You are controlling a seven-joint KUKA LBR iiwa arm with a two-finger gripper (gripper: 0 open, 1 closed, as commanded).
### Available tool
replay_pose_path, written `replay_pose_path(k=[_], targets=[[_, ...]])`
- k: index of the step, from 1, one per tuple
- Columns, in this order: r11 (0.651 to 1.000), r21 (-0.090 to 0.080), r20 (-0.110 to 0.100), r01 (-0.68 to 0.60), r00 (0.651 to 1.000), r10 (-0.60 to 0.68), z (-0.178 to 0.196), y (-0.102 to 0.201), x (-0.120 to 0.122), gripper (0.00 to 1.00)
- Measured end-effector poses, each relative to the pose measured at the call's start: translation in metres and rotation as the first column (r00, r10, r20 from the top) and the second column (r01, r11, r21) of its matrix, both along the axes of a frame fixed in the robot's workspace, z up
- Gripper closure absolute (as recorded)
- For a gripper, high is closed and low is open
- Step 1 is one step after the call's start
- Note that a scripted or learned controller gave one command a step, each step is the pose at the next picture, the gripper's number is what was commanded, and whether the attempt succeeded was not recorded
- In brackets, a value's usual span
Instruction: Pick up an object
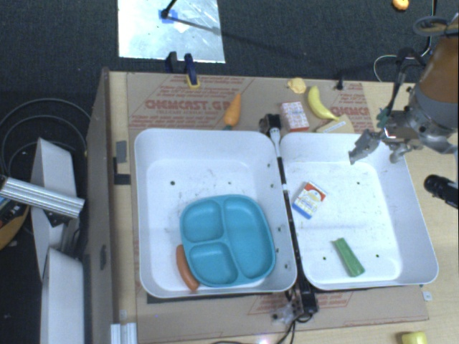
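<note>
Green block (348, 256) lies flat on the floor of the right bin (412, 192), toward its near edge, slanted, well apart from the walls. Small carton (309, 200), white with red and blue print, lies in the same bin near the divider between the bins, also flat and tilted.

Either would serve as the object to pick. The carton looks light and thin-walled; likely crushes if squeezed hard, and its printed faces may be slick. Best taken across its narrow sides. The green block looks solid and stiff, light, narrow enough to span; take it across the short width near its middle, with the fingers turned square to its slant.

Gripper (376, 143) hangs over the far right corner of the right bin, apart from both items. Cannot tell whether it is released or clenched; nothing is seen in it.

Left bin (154, 192) holds a blue divided tray (227, 239) with a small orange sausage (186, 268) just beside its near left corner. Tray is broad and shallow, a poor grasp except at the rim. Sausage lies close against the bin wall, awkward to reach.

A banana (320, 104) and a carrot (233, 110) lie outside on the board beyond the bins.
</note>
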State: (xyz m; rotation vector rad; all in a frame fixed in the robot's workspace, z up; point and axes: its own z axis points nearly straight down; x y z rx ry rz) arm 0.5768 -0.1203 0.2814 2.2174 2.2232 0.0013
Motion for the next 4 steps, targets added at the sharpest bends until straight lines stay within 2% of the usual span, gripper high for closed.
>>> replay_pose_path(k=[1, 2, 3, 4], targets=[[1.0, 0.002, -0.012, 0.006, 1.0, -0.006, -0.1, -0.023, -0.069, 0.0], [1.0, 0.003, -0.007, 0.002, 1.0, -0.002, -0.17, -0.007, -0.092, 0.0], [1.0, 0.002, -0.003, -0.002, 1.0, 0.002, -0.198, 0.019, -0.09, 0.0], [1.0, 0.003, 0.001, -0.001, 1.0, 0.001, -0.186, 0.019, -0.089, 1.0]])
